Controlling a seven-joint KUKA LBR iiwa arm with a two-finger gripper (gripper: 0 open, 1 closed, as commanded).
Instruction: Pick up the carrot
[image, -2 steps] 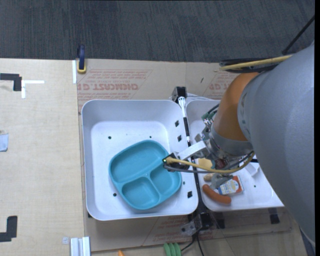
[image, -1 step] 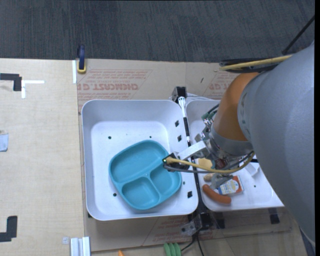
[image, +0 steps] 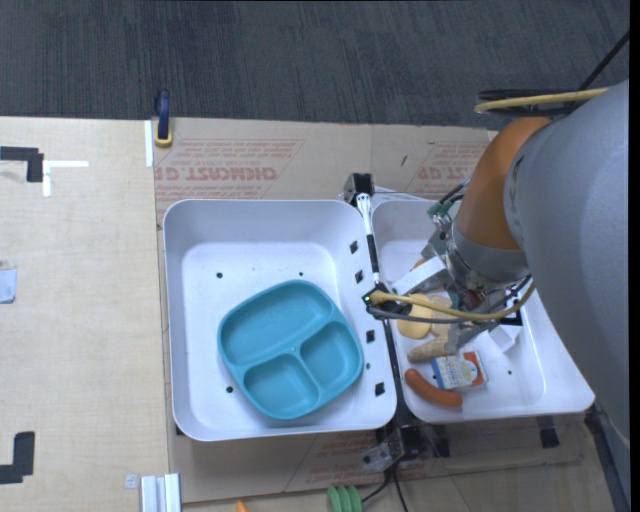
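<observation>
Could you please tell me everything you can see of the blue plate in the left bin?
The blue plate is a light blue tray, plastic by its look, with rounded corners and three sunken compartments: one long, two smaller. It lies flat and turned at a slant on the floor of the left bin, toward its near right corner. Its compartments hold nothing, and nothing rests on it.

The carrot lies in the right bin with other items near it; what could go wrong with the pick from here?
1. The carrot lies close beside a small carton and a pale, bread-like item, so the claw may catch one of those instead.
2. The carrot is close to the right bin front wall, so a finger might hit the rim.
3. The arm hides part of the bin, so other items could be underneath.
</observation>
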